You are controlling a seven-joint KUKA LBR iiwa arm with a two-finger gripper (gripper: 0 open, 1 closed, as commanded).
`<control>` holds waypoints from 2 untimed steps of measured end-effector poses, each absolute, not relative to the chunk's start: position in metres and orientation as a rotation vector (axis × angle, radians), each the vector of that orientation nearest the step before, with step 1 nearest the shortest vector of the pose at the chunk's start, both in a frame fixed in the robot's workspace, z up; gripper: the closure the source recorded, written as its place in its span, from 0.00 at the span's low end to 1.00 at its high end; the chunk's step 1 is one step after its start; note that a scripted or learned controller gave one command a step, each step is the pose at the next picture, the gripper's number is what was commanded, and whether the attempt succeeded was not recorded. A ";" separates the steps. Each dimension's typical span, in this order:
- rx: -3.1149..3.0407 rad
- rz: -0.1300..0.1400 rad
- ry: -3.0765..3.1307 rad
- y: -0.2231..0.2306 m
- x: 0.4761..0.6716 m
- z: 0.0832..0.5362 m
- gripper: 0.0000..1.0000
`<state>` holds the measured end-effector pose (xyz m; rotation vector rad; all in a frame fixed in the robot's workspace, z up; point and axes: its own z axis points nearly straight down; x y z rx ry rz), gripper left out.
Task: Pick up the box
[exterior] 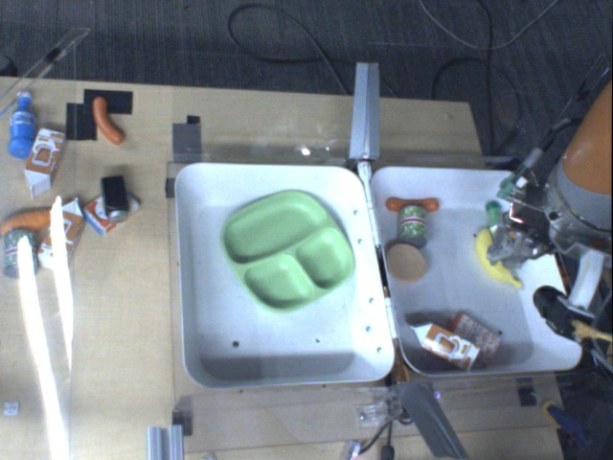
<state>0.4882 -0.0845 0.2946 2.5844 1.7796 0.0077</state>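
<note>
Lying flat near the front edge of the right-hand shallow white plastic bin (450, 185), the small brown, white and orange cardboard box (457, 340) has its long axis running left to right at a slight slant, the white-and-orange end toward the divider, the dark brown end toward the arm. Its printing is too small to read. Behind it, well apart, a round tan disc (406, 262) sits just in front of a small green-labelled jar (413, 223), with an orange sausage-shaped toy (412, 203) touching the jar's far side. Over a yellow banana-like piece (498, 257) by the right wall hangs the grey metal two-finger gripper (510, 247); whether it is open I cannot tell. The left-hand bin (192, 286) holds a matte green, three-compartment plastic tray (287, 249).
</note>
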 end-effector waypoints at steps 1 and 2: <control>2.724 0.004 1.561 -0.058 0.530 0.306 1.00; 2.709 0.001 1.590 -0.071 0.490 0.234 1.00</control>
